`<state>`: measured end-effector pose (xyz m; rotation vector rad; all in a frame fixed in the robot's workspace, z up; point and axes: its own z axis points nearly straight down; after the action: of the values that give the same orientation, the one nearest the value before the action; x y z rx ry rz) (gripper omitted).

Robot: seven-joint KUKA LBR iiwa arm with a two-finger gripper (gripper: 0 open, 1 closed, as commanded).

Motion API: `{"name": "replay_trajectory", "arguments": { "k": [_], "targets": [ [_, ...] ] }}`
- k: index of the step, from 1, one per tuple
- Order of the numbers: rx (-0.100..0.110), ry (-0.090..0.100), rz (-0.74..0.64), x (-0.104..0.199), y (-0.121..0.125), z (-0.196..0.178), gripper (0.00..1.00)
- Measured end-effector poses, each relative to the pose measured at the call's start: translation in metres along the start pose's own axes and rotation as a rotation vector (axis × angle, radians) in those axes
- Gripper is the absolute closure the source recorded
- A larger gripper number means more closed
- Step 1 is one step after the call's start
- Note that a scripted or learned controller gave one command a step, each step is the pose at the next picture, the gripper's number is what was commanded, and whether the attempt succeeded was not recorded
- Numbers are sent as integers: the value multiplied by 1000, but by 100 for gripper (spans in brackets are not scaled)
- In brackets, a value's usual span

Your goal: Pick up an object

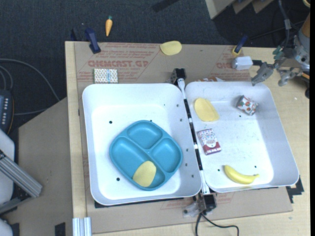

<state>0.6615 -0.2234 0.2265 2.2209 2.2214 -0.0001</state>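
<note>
The gripper [272, 76] hangs at the upper right of the frame, just past the far rim of the right bin [280, 127], its two fingers spread apart with nothing between them, so I judge the approach has barely begun. The nearest candidates lie in that bin: a small patterned box [247, 105] toward its upper right, a yellow chip [206, 109], a red-and-white card [208, 141] and a banana [240, 175] lower down, so the next move calls for swinging in over one and descending. The arm is cut off by the right edge, and the print on the box is too small to read.
</note>
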Motion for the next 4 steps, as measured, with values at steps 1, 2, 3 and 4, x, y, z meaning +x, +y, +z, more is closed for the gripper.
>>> {"name": "replay_trajectory", "arguments": {
  "k": [1,2,3,4],
  "targets": [
    [0,0,-2,27,5,142,0],
    [1,2,-1,105,-10,142,0],
    [-1,1,-2,105,-10,131,100],
    [0,1,-1,105,-10,131,0]
  ]
}}
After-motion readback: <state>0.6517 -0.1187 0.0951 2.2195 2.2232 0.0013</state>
